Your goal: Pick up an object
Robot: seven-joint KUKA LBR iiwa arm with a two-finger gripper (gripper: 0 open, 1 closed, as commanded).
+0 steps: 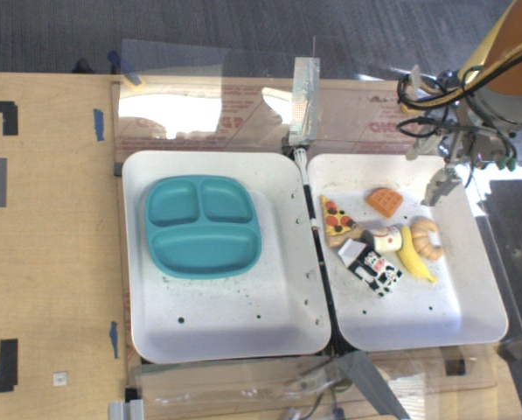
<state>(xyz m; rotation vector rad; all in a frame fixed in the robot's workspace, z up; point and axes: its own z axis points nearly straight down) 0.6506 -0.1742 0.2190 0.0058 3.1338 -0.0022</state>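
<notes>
The right bin (470, 318) holds several toy foods in a cluster. An orange waffle piece (385, 201) lies at the back, with a pizza slice (337, 219) to its left. A yellow banana (415, 257) lies beside a tan croissant (428, 237), and a black-and-white block (375, 267) sits in front of them. My gripper (451, 185) hangs over the bin's far right corner, up and right of the waffle and above the croissant. It is open with nothing between its fingers.
The left bin (156, 322) holds a teal divided plate (204, 226). A clear upright divider (305, 103) stands behind the seam between the bins. Black cables (427, 94) loop off the arm's wrist over the back edge.
</notes>
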